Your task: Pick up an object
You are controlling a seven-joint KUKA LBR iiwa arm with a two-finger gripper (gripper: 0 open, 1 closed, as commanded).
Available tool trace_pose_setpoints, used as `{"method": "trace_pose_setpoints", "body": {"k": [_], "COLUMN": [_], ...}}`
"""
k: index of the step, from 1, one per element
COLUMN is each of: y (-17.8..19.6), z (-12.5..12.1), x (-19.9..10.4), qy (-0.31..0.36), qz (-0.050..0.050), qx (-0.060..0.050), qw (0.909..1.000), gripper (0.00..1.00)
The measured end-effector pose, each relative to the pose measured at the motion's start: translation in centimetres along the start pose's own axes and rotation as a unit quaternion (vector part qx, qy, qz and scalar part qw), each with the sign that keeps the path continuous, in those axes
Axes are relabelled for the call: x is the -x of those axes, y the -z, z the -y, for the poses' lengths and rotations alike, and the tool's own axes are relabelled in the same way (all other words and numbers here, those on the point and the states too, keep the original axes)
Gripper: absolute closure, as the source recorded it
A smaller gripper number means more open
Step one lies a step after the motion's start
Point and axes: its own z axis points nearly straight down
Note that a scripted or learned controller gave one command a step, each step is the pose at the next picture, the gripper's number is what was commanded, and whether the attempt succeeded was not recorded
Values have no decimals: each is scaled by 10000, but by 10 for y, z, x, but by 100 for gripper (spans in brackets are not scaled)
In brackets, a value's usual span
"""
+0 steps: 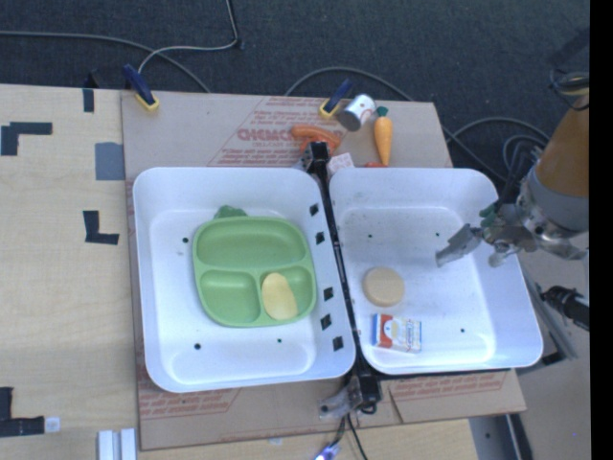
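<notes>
We note even, bright overhead light, mild glare whitening both bins (153, 257) (shadows faint), and soft overall focus at low resolution.

Arm (560, 175) from right, gripper (458, 248) angled leftward

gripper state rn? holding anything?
Gripper: over the right bin, nothing seen between its fingers; open or shut cannot be told. The round cookie and small carton lie in the bin.

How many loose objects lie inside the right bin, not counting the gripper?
2. A round tan disc lies near the middle of the right bin, and a small red and white carton lies just in front of it, near the front wall.
</notes>
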Motion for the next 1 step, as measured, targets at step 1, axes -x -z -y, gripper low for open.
{"method": "trace_pose_setpoints", "body": {"k": [1], "y": [-79], "z": [-32], "x": [-76], "qy": [6], "qz": [-3], "qx": [-9], "qw": [10000], "gripper": [0]}}
